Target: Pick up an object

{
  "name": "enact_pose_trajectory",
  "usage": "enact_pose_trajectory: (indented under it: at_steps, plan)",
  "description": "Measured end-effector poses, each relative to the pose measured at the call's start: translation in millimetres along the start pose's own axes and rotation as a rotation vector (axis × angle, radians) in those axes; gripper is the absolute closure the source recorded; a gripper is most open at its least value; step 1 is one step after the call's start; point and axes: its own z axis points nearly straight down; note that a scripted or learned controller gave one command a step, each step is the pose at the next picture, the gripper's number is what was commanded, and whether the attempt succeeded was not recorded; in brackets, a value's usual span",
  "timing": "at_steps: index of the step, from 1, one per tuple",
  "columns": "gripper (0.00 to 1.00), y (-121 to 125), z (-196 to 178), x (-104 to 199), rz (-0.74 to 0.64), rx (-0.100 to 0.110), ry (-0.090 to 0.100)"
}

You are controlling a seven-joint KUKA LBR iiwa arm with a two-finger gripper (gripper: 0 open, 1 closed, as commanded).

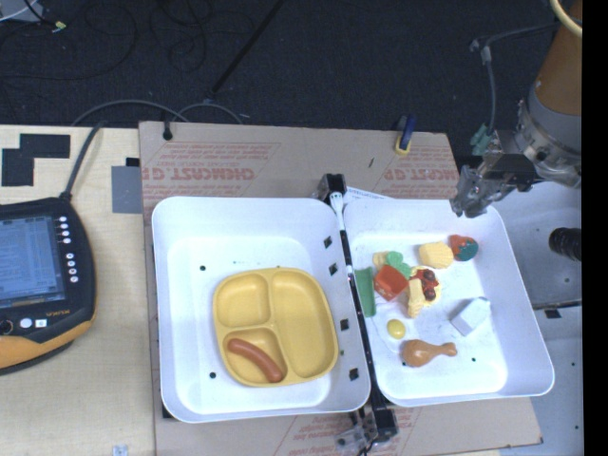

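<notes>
Two white bins are seen side by side on the cardboard-covered bench [285,155]. In the left bin [180,255] a yellow divided plate [285,302] is laid, with a toy hot dog [255,358] tucked into its compartment at about 7 o'clock.

All the pickable stuff is piled in the right bin [513,350]: a green block [365,290] at 9 o'clock near the divider, a red piece [389,281] just beside it, a corn cob [436,254] and a red-and-green fruit [464,247] up toward 1 o'clock, a yellow-and-red toy [420,291] around the middle, a small yellow ball [395,329] and a chicken drumstick [427,352] down at 6 o'clock, and a grey block [467,316] at about 4 o'clock.

The gripper [470,198] is hung over the bin's rim at 1 o'clock, just above the fruit. Whether it's released or clenched can't be told from this angle, but nothing is seen held in it.

A teach pendant [38,269] is parked way off at 9 o'clock, and a blue-and-yellow clip [406,133] is spotted at the board's 12 o'clock edge.
</notes>
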Motion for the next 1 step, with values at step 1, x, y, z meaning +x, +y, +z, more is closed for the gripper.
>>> enact_pose_trajectory:
  at_steps: [1]
  plan:
    - [1.00,-35.5,-166.5,5.0,0.001,-0.021,-0.001]
